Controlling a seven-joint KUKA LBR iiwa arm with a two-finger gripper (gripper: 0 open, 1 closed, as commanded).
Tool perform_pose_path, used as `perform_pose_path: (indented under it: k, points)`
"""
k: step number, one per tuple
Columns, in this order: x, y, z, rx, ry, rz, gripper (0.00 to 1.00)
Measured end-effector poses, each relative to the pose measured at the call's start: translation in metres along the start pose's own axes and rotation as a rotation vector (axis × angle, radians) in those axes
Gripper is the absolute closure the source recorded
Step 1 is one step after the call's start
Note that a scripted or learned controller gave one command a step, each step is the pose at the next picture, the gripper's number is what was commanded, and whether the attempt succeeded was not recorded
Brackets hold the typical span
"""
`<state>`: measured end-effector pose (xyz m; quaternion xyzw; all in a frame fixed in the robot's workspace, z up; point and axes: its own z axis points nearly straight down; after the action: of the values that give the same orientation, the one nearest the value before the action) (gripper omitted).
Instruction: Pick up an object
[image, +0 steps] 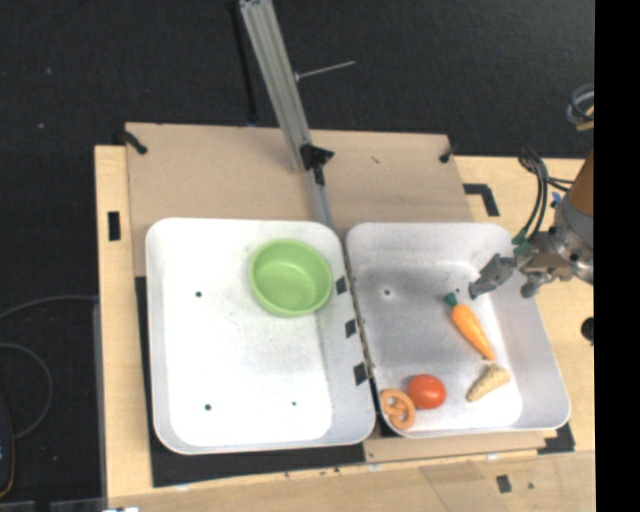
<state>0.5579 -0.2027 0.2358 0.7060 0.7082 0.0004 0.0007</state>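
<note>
In the right bin (400, 260) lie an orange carrot (472, 328) with a green stem end, a red tomato (427, 391), a tan wedge-shaped piece (488, 383) and an orange pretzel-like ring (397, 408) at the front left corner. My gripper (512, 277) hangs over the bin's right side, just up and right of the carrot. Its two dark fingers are spread apart with nothing between them; one fingertip (490, 277) points toward the carrot's stem.
A green bowl (291, 278) sits at the back of the left bin (200, 400). A slanted metal pole (283, 90) rises behind the bins. Cables hang at the right by the arm.
</note>
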Motion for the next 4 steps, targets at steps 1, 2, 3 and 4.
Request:
perform_pose_path:
  k: [1,2,3,4]
  points:
    - [0.000,0.000,0.000,0.000,0.000,0.000,0.00]
    - [-0.001,-0.008,0.045,0.000,-0.001,0.003,0.00]
    - [-0.012,-0.014,0.098,0.006,-0.001,0.004,0.00]
    - [-0.013,-0.014,0.137,0.002,-0.002,0.004,0.00]
